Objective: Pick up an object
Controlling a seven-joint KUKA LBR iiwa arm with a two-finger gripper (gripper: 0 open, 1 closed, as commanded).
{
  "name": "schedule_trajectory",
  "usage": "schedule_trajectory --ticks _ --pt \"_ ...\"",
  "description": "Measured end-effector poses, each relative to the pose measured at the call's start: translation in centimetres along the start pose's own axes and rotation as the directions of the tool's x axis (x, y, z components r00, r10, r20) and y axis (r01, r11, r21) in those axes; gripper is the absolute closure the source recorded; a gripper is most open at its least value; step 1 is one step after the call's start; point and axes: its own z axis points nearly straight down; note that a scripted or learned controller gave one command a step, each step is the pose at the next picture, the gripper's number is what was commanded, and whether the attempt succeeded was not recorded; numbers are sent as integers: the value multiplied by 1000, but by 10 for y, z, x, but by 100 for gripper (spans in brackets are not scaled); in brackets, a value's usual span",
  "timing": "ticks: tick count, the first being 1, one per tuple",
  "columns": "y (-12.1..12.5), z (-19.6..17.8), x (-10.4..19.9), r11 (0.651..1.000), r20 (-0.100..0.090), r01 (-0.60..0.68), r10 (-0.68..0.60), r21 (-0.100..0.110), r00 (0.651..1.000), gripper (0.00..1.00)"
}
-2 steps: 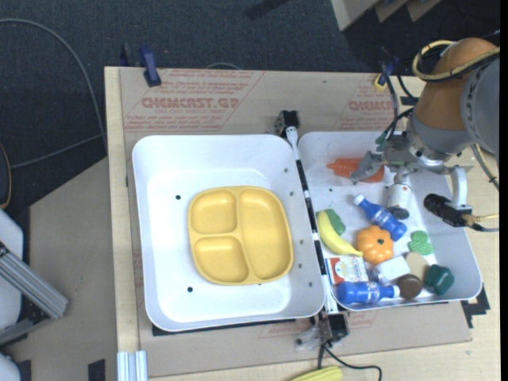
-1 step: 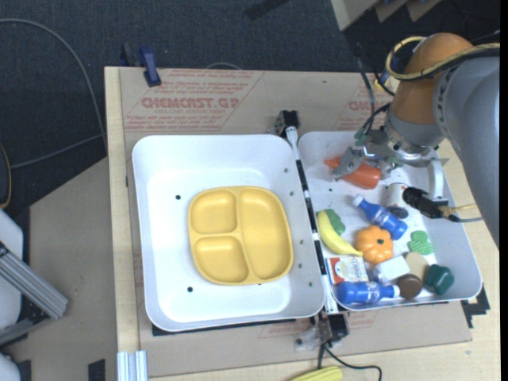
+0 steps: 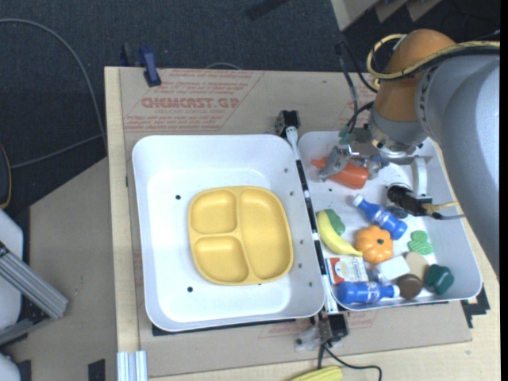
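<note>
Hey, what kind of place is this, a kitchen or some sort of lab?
Most likely a robot lab bench, not a kitchen: a grey arm reaches over two white bins, one with toy food such as a banana, and cables run along the floor.

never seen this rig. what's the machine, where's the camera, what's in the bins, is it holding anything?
One fixed camera above the bench, looking down at a slant. The grey arm with the orange band enters from the right; its gripper is low over the right bin's far end, right at an orange-red toy. Whether it grips that toy is unclear. The left bin holds a yellow divided plate. The right bin holds toy food: a banana, a small pumpkin, a blue bottle, and more.
</note>
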Motion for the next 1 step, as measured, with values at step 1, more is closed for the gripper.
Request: schedule_trajectory --ticks 1 --pt "-2 -9 0 1000 0 1 -1 9 1000 100"
